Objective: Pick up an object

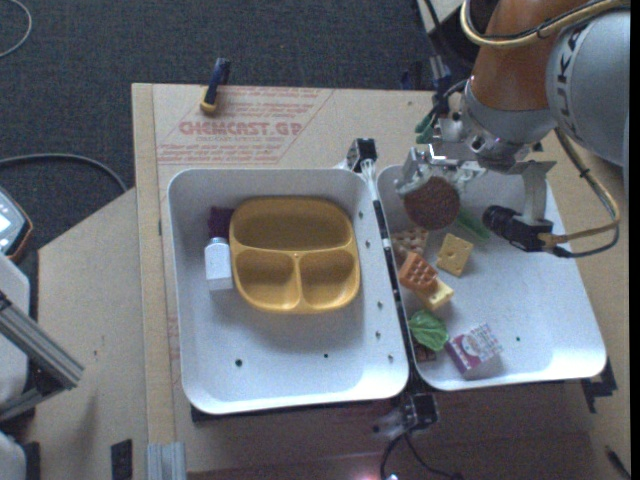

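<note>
My gripper [432,180] hangs over the back left corner of the right bin [560,298]. It is shut on a brown round disc [433,205], which sits between the fingers just below the grey wrist. Under and beside the disc lie a tan cracker-like piece [408,240], a yellow cheese wedge [455,255], an orange waffle-like block [423,276], a green leaf [429,328] and a small pink-and-white carton [475,350]. A green item [470,228] is partly hidden behind the disc.
The left bin [200,348] holds a yellow divided tray [295,253], a small white bottle [218,264] and a dark purple item [220,218]. A black cylinder [512,228] on the arm's cable juts over the right bin. A cardboard sheet [240,123] lies behind.
</note>
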Tool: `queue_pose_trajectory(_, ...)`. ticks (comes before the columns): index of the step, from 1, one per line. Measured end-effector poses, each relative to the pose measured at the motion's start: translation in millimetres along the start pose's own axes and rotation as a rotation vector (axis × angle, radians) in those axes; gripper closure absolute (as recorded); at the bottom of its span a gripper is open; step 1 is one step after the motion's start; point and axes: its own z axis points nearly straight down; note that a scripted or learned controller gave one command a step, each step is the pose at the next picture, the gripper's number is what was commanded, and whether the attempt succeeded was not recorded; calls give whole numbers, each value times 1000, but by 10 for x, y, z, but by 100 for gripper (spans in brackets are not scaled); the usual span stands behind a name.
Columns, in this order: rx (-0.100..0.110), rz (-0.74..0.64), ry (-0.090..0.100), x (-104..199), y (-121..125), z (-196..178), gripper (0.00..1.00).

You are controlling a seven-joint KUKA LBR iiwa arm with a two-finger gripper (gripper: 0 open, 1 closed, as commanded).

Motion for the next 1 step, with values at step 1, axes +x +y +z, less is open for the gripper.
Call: queue_pose_trajectory(1, 2, 1, 0, 535, 120, 181, 100)
